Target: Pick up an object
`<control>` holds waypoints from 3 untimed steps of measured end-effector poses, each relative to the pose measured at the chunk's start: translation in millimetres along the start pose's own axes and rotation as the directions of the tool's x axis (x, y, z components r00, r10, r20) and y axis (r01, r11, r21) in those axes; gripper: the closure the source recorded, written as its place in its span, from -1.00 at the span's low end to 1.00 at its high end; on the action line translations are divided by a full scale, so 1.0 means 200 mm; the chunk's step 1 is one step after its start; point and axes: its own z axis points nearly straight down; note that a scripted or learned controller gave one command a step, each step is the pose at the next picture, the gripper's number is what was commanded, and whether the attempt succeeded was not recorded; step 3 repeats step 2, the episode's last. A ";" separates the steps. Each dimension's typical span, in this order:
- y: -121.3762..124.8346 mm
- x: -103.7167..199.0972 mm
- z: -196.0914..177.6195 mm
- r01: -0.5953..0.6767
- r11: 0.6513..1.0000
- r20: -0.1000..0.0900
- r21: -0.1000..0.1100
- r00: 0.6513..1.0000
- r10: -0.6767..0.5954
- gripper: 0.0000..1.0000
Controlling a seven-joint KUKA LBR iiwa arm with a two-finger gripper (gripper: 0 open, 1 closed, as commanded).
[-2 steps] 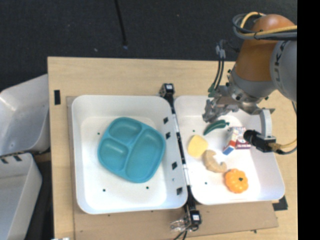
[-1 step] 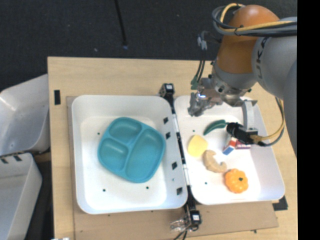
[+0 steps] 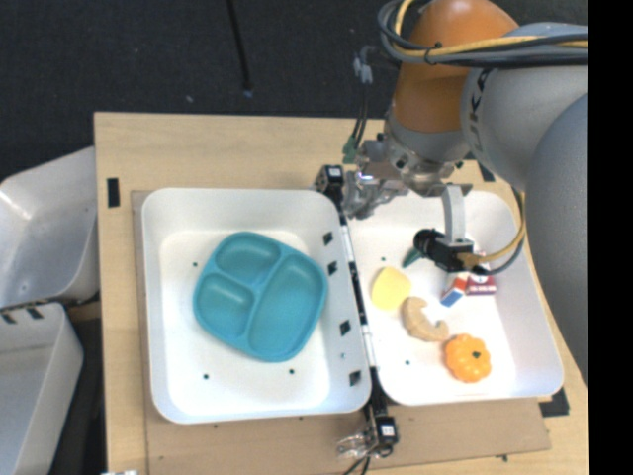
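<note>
My gripper (image 3: 364, 196) hangs over the far left corner of the right bin (image 3: 524, 364), close to the divider between the two bins. Nothing shows between it and the bin floor. Nearer the front of that bin lie a yellow round piece (image 3: 391, 287), a tan curved piece (image 3: 423, 321), an orange pumpkin (image 3: 467, 357) and a small red, white and blue box (image 3: 471, 287). All of these sit apart from the gripper, toward the front of the bin.
A blue divided plate (image 3: 260, 295) lies in the middle of the left bin (image 3: 158, 265). The bins' shared wall (image 3: 354, 295) runs just below the gripper. A wooden bench (image 3: 119, 156) surrounds both bins.
</note>
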 end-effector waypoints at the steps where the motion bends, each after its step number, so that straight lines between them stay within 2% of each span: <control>1: 0.10 0.24 0.08 0.000 1.000 0.001 0.001 1.000 0.000 1.00; 2: 0.10 0.22 0.08 -0.003 1.000 0.001 0.002 1.000 0.003 -1.00; 3: 0.10 0.22 0.08 -0.003 1.000 0.001 0.002 1.000 0.003 -1.00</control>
